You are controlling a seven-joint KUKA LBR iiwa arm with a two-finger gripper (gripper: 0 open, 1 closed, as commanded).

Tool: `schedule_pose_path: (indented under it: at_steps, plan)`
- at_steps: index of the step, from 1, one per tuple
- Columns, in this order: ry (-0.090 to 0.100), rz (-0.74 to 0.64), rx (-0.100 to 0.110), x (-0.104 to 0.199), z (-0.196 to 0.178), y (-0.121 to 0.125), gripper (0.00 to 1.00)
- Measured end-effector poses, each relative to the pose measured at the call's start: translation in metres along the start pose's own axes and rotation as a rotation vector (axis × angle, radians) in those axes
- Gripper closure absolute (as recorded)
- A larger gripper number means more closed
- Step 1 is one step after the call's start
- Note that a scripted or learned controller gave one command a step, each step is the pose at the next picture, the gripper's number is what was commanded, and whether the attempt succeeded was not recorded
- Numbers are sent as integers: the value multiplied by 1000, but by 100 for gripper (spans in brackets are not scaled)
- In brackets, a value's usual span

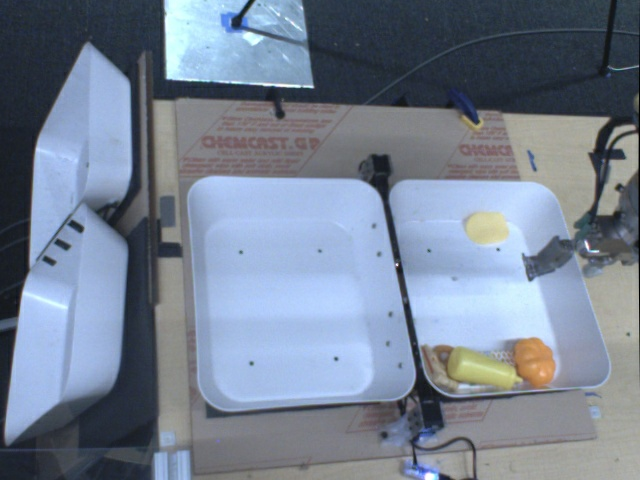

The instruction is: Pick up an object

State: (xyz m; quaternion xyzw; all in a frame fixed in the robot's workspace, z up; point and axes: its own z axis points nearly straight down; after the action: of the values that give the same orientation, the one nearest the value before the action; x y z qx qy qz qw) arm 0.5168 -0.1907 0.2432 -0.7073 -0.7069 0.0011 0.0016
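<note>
A flat, round pale-yellow piece (487, 228) lies alone on the floor of the right-hand shallow white bin (570, 298), near that bin's far wall; along the near wall of the same bin a small cluster sits together: a yellow squeeze-bottle shape (482, 367) lying on its side, a round orange pumpkin-like toy (535, 361) touching its right end, and some small pale bits beneath and beside them, too small to tell apart. The grey metal claw (543, 259) hangs over the right rim of this bin, apart from the yellow piece and well apart from the cluster; nothing sits between its tips, and whether they are spread or pressed together cannot be told from this angle. The left-hand white bin (290, 288) lies just beside it, both resting on a brown cardboard sheet (300, 138) over the tabletop (163, 258).
</note>
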Motion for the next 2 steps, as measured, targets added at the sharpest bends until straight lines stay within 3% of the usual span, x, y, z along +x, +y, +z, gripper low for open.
schedule_pose_path:
  at_steps: [1, 2]
  plan:
    - [-1, -1, -5, 0, -2, 1, 0]
    - [0, -1, 0, 3, 56, 6, 0]
